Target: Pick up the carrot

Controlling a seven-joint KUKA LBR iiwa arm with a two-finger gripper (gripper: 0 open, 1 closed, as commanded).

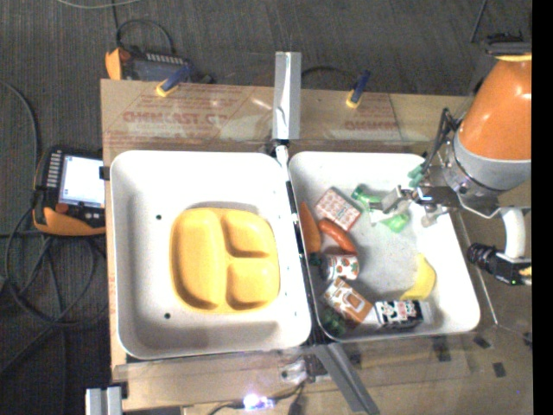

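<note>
The left bin [130, 258] holds a yellow tray [226, 258]; the right bin [449, 309] holds the carrot [309, 226]. The gripper [406, 199] hovers there; its grip cannot be told.

Dark grey carpet floor [52, 76] with loose black cables [26, 258]; brown cardboard sheet [216, 115] over the bench; handheld pendant with lit screen [73, 188] at left.

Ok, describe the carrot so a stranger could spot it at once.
Look in the right bin, along its left wall. The carrot lies there lengthwise, a slim orange spike beside a stubbier red-orange piece. It is the thinnest, most pointed thing in that bin.
</note>
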